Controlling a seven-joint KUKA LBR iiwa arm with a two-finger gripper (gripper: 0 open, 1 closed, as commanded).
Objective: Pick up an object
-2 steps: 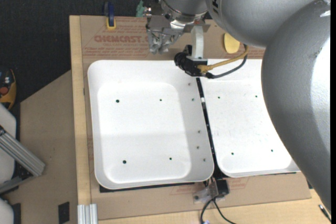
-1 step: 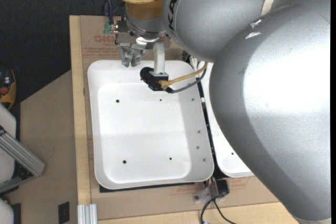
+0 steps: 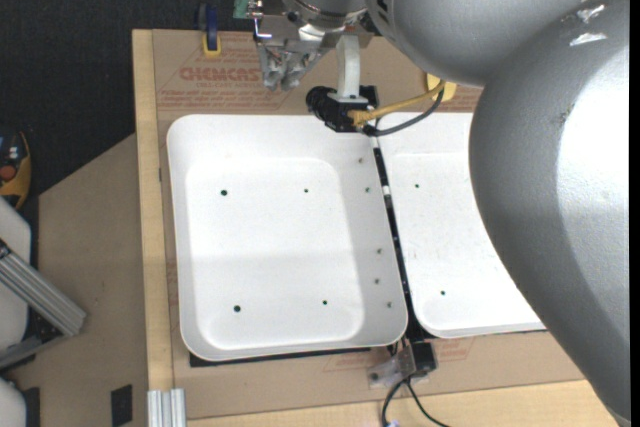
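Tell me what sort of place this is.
Probably a robotics lab test bench: a grey industrial arm reaches over two shallow white bins on a board, with loose cables and aluminium framing nearby.

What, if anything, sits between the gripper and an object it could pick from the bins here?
Nothing visible blocks it, but no loose object can be seen to go for either. The gripper hangs above the far edge of the left bin; the arm covers much of the right bin.

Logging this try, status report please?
Pincer above the bench behind the left bin, fingers unclear. No object seen between them. Arm overhangs the right bin.
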